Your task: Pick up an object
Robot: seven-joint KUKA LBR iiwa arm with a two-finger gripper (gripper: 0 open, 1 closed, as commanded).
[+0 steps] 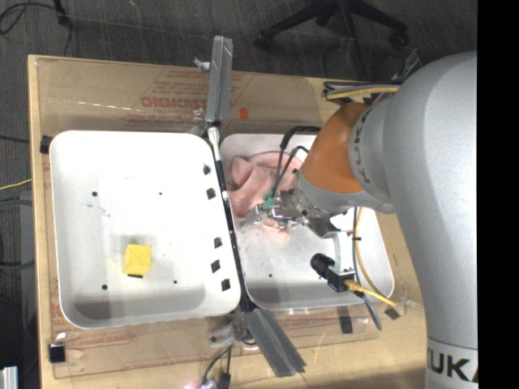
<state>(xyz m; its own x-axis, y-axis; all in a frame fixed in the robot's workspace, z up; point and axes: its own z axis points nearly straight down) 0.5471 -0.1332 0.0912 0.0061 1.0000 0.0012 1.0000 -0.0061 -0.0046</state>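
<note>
We count two white bins on the desk [49, 79]: a left bin [73, 298] and a right bin [292, 298]. One yellow block [137, 260] lies in the left bin. One pink cloth [251, 181] lies in the right bin. One arm [422, 160], with one end effector [272, 211].

Dark carpet [122, 14], office chair base [340, 10]

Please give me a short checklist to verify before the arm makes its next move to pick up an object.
1. Gripper is above the right white bin: ok.
2. Crumpled pink cloth lies under the gripper, near the bin's far left corner: ok.
3. Cloth between the fingers: cannot tell.
4. Gripper is clear of the divider wall between bins: cannot tell, it is close.
5. Small yellow block in the left white bin is far from the arm: ok.
</note>
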